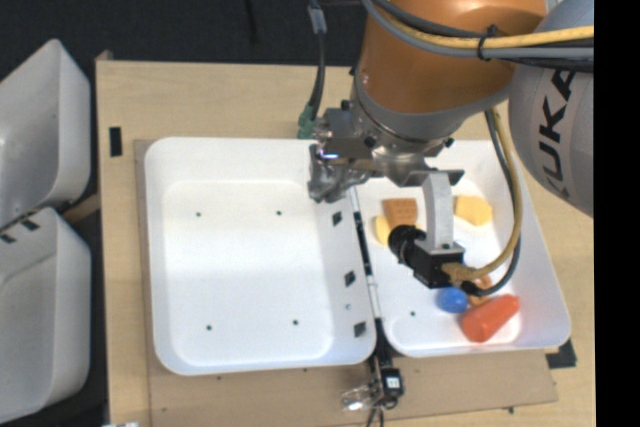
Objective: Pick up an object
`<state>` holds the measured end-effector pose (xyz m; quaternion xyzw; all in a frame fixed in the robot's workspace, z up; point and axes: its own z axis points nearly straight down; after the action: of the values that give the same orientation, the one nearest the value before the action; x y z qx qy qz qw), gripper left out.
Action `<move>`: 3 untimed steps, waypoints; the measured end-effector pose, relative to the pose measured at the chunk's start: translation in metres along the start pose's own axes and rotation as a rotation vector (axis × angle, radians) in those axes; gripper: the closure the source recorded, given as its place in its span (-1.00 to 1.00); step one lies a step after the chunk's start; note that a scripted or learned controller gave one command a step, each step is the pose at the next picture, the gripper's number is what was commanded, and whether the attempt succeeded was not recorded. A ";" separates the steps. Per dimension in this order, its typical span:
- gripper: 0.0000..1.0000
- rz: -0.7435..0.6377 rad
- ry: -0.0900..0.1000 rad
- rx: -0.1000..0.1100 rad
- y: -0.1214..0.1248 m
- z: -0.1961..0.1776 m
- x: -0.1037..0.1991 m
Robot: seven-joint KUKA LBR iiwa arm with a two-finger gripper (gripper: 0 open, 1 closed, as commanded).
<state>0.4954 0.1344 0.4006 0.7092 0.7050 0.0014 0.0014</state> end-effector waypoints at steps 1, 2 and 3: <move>1.00 0.003 -0.004 0.011 -0.006 0.079 -0.080; 1.00 -0.017 0.004 -0.005 -0.005 0.000 0.005; 1.00 -0.004 -0.001 0.005 -0.005 0.029 -0.035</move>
<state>0.4899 0.0997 0.3720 0.7077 0.7065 -0.0009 0.0000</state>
